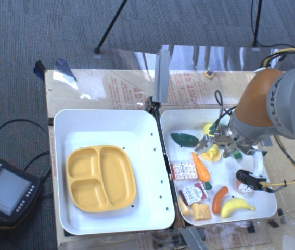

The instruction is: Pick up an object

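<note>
The right bin [266,202] holds several toy foods. My gripper [213,144] hangs low over the bin's middle, right above a yellow piece [212,154] that its body partly hides. Left of it lies a dark green leaf [184,138], and an orange carrot [201,166] lies just below it. Two small red and white cartons [183,170] [193,194] sit along the left wall. Near the front lie a cheese wedge [201,211], an orange-red sausage [219,199] and a banana [236,207].
The left bin [85,126] holds a yellow divided plate [101,177]. A metal post [161,77] stands behind the wall between the two bins. A teach pendant [4,191] lies on the floor at the left.
</note>
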Available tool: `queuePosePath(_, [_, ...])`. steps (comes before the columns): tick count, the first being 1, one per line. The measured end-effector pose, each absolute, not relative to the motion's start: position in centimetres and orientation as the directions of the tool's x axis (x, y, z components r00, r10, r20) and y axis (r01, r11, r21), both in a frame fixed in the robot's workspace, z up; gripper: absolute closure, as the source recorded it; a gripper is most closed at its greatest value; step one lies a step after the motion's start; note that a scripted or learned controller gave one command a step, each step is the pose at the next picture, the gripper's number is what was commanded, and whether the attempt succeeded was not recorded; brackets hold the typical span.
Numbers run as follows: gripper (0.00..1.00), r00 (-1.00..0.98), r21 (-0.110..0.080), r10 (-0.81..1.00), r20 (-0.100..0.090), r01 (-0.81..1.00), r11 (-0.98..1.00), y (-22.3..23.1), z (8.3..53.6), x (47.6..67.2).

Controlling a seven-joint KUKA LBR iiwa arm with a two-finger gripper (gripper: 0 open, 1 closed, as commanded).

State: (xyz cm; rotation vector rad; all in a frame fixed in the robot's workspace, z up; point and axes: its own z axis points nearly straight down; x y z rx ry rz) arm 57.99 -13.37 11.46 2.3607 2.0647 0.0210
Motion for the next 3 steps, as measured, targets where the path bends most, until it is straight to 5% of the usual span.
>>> queuePosePath(1, [0.00,0.031,0.014,1.000,0.000,0.999,-0.031,-12.7,9.4,54.7])
queuePosePath(2, [1.00,0.038,0.009,0.999,0.003,0.999,-0.038,-12.8,10.2,54.6])
queuePosePath(3, [1.00,0.025,0.007,1.000,0.002,1.000,-0.025,-6.8,20.9,58.8])
